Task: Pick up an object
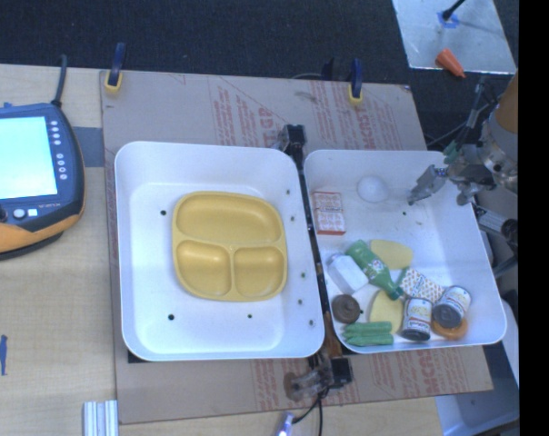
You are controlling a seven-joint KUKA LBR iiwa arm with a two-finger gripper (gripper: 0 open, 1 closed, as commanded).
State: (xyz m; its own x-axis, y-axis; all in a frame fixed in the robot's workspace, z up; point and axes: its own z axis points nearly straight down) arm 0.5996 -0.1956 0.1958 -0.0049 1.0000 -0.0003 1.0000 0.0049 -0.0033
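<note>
My gripper [444, 189] hangs over the far right part of the right bin [456, 234], open, with nothing between its fingers. A white ball [373, 188] lies to its left on the bin floor, and a small red-and-white box [328, 212] sits by the bin's left wall. The near half of the bin holds a heap: a green bottle [376, 268], a yellow piece [393, 252], a patterned pouch [424, 286], two small cans [417, 319] [451, 308], a brown round lid [347, 309] and a green pod-shaped item [367, 334].
The left bin [147, 325] holds a yellow divided plate [229, 244]. A teach pendant [24, 175] with a lit screen lies at the bench's left edge. Blue clamps [355, 78] pin the cardboard sheet at the back.
</note>
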